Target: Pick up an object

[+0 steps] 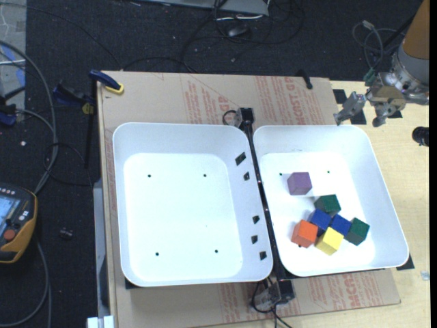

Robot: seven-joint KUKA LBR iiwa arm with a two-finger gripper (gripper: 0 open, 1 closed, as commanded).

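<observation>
The gripper (362, 111) hung above the counter (177, 94) just past the far right corner of the right bin (382, 176), its two fingers spread apart with nothing between them — a stance that read as a start, clear of the bin walls and high enough to swing in over the load; the arm's grey wrist and orange band reached in from the right edge. All the candidates for the pick lay in the right bin; the left bin (130, 183) held none. A purple cube (299, 182) sat alone toward the middle of the bin floor, apart from the rest, and so looked the easiest to close on; the others crowded together nearer the front — a dark green cube (328, 203), a blue block (326, 220), an orange cube (305, 233), a yellow cube (331, 240) and a second green cube (356, 230), touching or nearly so, which would leave little room for fingers to slip down between them. They looked like small, matte, hard-edged blocks, plainly coloured.
</observation>
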